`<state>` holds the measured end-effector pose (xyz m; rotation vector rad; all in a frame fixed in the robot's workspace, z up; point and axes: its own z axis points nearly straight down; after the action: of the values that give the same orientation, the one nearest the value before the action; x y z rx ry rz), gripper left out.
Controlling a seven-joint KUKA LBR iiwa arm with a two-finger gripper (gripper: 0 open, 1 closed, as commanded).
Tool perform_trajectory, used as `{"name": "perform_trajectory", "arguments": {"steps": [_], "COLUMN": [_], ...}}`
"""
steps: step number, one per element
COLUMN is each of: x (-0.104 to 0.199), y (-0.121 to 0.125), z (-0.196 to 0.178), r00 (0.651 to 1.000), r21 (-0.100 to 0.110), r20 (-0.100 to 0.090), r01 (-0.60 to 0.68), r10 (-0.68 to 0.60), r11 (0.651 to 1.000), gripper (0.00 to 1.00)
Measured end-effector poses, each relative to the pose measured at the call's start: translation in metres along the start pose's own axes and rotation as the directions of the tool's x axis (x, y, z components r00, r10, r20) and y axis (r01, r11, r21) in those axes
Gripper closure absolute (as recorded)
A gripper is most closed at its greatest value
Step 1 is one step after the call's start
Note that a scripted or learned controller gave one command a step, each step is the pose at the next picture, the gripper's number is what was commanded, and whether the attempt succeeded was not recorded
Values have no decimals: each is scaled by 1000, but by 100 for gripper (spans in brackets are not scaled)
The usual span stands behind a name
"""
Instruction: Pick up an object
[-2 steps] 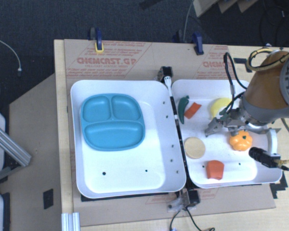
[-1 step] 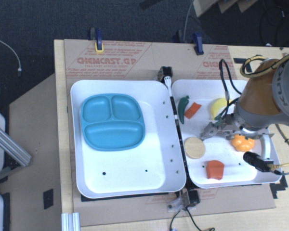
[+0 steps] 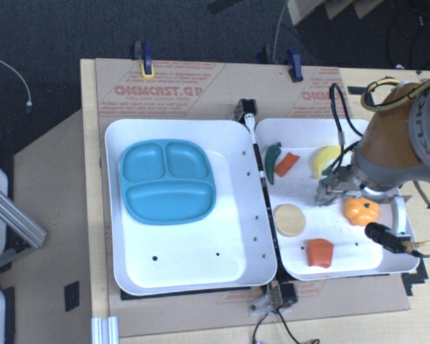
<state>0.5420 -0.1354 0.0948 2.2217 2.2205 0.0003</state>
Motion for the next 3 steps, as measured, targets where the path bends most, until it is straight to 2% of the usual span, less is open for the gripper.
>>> {"name": "perform_trajectory", "arguments": {"steps": [1,2,3], "x": [-9,-3,-3], "y": [5,-1,0], "z": [-57,-113,-124], "r00": [1000,1000,1000], "r21": [-5,-4,-4], "r20": [2,2,1], "r01": [0,2,2], "r10": [0,-2,-2], "r11": [1000,1000,1000], "gripper": [100,100,100]}}
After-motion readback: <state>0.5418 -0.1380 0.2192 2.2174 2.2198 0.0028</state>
